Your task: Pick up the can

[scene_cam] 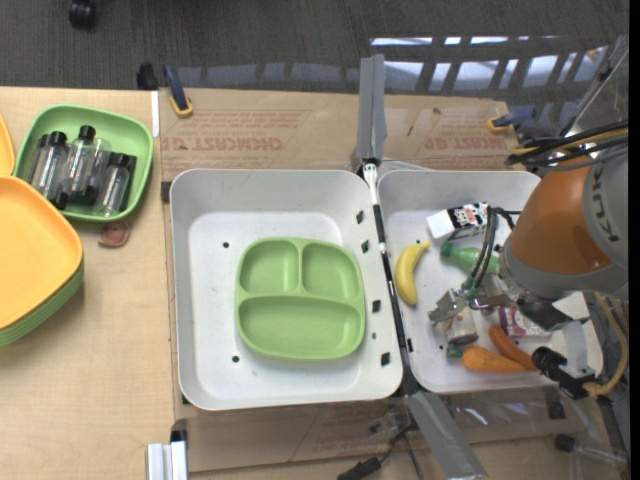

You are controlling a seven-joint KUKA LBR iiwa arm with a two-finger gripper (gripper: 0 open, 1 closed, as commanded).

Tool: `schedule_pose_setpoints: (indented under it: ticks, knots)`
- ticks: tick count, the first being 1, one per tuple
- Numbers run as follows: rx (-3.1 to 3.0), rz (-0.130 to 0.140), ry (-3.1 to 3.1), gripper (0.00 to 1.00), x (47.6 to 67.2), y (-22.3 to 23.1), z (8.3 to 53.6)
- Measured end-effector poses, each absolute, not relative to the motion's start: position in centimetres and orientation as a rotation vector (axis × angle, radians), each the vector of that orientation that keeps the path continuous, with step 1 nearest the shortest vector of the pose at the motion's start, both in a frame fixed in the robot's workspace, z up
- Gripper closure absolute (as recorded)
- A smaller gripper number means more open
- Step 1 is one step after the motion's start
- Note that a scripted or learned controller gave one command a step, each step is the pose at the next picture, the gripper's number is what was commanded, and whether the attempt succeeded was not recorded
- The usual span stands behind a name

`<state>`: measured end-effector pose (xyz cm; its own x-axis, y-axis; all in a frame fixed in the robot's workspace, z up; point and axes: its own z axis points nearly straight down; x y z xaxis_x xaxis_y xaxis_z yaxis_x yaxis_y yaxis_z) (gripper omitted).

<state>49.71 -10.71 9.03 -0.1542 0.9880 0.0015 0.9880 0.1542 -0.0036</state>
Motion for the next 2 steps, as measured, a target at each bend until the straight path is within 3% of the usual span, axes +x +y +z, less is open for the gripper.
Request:
schedule_pose_setpoints:
  ticks: [1, 2]
  knots:
    - [-2.046, 0.004, -2.379, 1.0, 49.7, -10.8, 9.9]
    - [-2.379, 0.006, -2.051, 1.0, 53.7, -6.0, 19.0]
